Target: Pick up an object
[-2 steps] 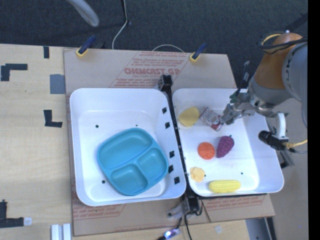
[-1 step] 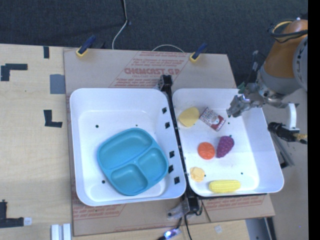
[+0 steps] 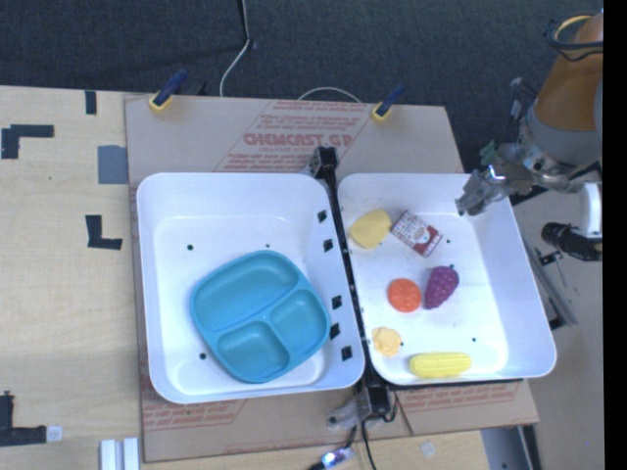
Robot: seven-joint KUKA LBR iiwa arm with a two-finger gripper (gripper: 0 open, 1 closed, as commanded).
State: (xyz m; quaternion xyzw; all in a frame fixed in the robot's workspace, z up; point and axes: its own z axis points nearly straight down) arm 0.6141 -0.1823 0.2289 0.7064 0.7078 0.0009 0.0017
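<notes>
**Robot gripper poised over the toy-food bin**

The left white bin (image 3: 157, 223) holds a blue divided plastic tray (image 3: 259, 315). The right white bin (image 3: 509, 292) holds a yellow lemon (image 3: 370, 229), red-and-white packet (image 3: 415, 233), orange ball (image 3: 404, 295), purple grapes (image 3: 441, 285), small yellow piece (image 3: 387, 340) and yellow corn cob (image 3: 439, 364). The gripper (image 3: 474, 196) hovers over that bin's far right edge, holding nothing; I cannot tell how wide it is open.

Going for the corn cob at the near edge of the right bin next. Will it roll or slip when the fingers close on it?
The corn cob looks cylindrical and lies on its side, so a nudge would probably roll it. Its glossy, plastic-looking surface may slip; probably light. The bin wall just beside it might crowd the gripper.
</notes>
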